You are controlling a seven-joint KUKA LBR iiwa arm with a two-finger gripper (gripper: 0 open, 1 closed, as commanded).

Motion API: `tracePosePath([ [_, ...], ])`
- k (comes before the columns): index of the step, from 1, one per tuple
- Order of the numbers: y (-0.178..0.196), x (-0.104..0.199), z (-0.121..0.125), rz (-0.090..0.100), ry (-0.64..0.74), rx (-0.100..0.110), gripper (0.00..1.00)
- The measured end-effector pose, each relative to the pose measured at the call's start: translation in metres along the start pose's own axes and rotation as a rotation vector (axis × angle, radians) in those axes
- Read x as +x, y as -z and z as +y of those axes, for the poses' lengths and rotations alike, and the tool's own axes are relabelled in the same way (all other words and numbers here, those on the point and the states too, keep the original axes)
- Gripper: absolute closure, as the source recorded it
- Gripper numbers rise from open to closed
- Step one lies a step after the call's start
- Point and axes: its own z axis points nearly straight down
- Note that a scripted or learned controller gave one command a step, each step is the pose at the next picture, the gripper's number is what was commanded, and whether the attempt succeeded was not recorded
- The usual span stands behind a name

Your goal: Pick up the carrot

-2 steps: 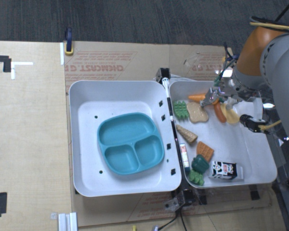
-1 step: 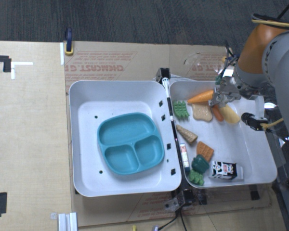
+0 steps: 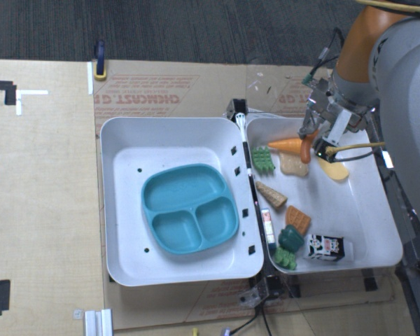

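Note:
The carrot (image 3: 285, 145) is orange and tapered, with its tip pointing left. It is in the back part of the right bin (image 3: 364, 215). My gripper (image 3: 316, 137) comes in from the right and sits at the carrot's thick right end, right against it. A darker orange-red patch (image 3: 306, 150) shows where the gripper meets the carrot. The gripper body hides that end of the carrot.
Near the carrot are a green toy (image 3: 263, 159), a beige piece (image 3: 294, 166) and a yellow piece (image 3: 334, 169). Toward the front lie a tan wedge (image 3: 271, 195), an orange block (image 3: 298, 220), green items (image 3: 288, 243) and a black-and-white carton (image 3: 326, 247). The left bin (image 3: 119, 187) holds a teal divided plate (image 3: 189, 208).

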Motion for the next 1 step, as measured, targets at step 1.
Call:
tracePosePath([
  [1, 0.0115, 0.0693, -0.0412, 0.0, -0.067, 0.001, 1.0],
])
